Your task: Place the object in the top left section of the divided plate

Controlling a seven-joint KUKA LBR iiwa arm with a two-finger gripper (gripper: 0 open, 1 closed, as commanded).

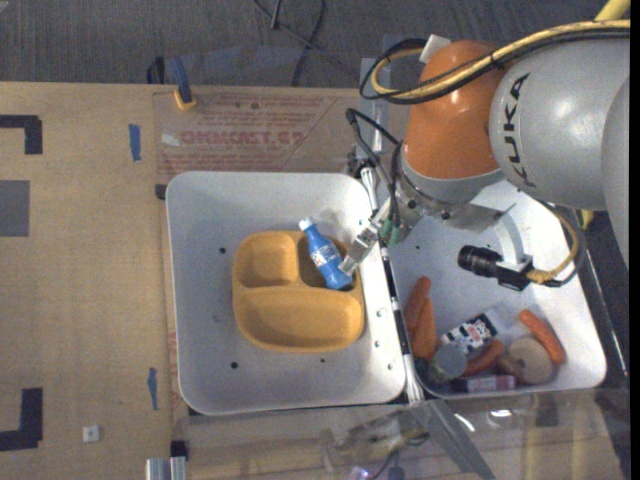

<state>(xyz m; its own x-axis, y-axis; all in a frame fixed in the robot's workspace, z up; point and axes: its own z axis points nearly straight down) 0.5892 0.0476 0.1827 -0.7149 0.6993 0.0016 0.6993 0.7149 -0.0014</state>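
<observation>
A yellow divided plate (290,323) lies in the middle of the left white bin (200,268). A small blue bottle (322,254) with a white cap and label rests tilted in the plate's upper right section, its cap end pointing up and left over the rim. My gripper (357,251) reaches in from the right and sits right against the bottle's lower end, at the plate's right edge. The grey and orange wrist (450,128) hangs above it and hides part of the divide between the bins. The plate's upper left section (265,258) holds nothing.
The right bin (585,368) holds an orange carrot-shaped piece (420,313), another orange piece (540,333), a black-and-white pack (470,330), a beige round item (530,360) and a few small bits. A cardboard sheet (240,133) lies behind the left bin.
</observation>
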